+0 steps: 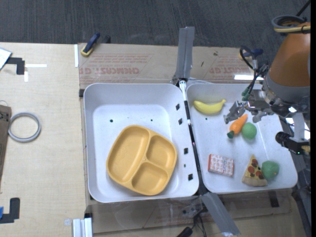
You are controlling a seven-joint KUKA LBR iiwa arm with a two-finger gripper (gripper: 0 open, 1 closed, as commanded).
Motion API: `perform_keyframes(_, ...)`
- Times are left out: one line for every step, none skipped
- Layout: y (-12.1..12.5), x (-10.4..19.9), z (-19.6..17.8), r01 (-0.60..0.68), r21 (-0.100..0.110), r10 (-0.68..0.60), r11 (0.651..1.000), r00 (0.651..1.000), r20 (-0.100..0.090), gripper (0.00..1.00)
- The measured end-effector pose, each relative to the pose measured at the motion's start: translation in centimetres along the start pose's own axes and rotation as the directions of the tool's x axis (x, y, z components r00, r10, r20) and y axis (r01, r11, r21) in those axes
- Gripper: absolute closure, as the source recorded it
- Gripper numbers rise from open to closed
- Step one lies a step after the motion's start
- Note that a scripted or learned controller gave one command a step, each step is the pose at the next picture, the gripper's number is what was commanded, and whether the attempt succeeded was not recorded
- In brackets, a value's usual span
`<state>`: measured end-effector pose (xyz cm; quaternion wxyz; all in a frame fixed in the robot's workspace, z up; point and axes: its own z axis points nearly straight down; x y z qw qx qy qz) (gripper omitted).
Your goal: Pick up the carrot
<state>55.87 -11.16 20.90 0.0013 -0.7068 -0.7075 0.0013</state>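
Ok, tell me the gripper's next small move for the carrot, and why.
Probably a short descent. The gripper sits right at the upper end of the small orange carrot, which lies tilted in the right white bin touching a green ball. A grip isn't visible yet.

A small orange carrot with a green tip lies tilted toward one o'clock in the right bin.
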Motion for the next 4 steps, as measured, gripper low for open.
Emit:
perform_keyframes(3.7, -4.2, 11.7, -0.002, -0.004, 0.002, 1.0, 1.0, 0.001, 0.0)
perform_keyframes(3.7, -4.3, 10.7, -0.005, -0.005, 0.005, 1.0, 1.0, 0.002, 1.0)
perform_keyframes(3.3, -0.1, -1.4, 0.159, -0.003, -0.159, 0.987, 0.987, 0.001, 1.0)
perform_keyframes(6.8, 1.9, -4.9, 0.312, -0.003, -0.312, 0.95, 0.95, 0.003, 1.0)
